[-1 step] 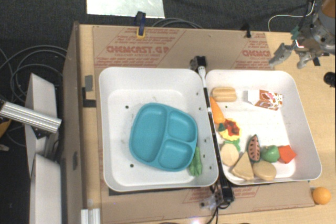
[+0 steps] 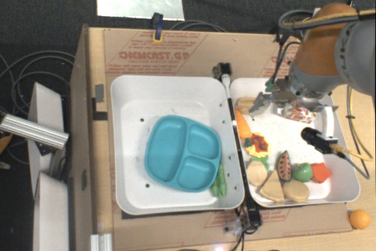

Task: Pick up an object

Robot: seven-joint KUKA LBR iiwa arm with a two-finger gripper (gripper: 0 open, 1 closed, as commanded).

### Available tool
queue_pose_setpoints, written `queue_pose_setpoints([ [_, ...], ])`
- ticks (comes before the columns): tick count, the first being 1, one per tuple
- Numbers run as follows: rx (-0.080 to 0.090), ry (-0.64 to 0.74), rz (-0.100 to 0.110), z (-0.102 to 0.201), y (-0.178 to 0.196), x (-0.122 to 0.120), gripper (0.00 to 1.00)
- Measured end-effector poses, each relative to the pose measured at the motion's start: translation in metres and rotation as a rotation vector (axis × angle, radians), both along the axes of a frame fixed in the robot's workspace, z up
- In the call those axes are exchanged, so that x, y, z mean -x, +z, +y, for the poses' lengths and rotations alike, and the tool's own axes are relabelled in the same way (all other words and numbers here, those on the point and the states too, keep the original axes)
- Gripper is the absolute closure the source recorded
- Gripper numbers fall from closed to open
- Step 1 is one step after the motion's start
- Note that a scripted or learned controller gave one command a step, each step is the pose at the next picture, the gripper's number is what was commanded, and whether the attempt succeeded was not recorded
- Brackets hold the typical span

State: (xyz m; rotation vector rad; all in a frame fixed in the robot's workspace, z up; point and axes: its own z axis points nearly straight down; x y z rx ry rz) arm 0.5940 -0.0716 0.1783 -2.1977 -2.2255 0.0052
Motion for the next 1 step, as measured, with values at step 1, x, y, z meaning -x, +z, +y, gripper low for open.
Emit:
queue_pose_setpoints([
  [1,0.004,-0.017,-0.018,-0.0425,-0.0943,0.0268,0.00],
])
